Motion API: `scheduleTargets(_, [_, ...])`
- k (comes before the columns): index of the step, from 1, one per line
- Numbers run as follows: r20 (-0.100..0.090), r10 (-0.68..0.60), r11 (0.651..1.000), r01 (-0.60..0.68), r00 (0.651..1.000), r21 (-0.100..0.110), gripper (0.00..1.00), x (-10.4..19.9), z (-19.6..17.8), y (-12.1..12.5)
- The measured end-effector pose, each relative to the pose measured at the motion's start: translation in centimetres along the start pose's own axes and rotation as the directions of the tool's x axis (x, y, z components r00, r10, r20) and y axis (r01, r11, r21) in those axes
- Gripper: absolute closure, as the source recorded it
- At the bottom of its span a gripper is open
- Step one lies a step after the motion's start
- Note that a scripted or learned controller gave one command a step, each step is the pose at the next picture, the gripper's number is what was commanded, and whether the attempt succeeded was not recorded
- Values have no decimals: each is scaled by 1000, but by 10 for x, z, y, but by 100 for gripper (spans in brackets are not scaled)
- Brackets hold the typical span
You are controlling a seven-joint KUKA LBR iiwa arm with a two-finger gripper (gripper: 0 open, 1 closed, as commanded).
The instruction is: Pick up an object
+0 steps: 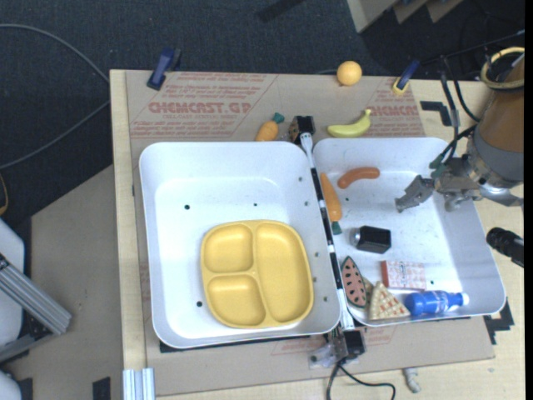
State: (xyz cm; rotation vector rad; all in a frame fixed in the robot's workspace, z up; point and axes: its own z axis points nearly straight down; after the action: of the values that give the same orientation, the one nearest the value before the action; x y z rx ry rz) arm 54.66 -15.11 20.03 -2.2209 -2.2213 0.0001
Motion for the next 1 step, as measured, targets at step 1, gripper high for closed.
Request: scheduleTargets(1, [1,0,1000,0,1000,-3,0,30,104,4])
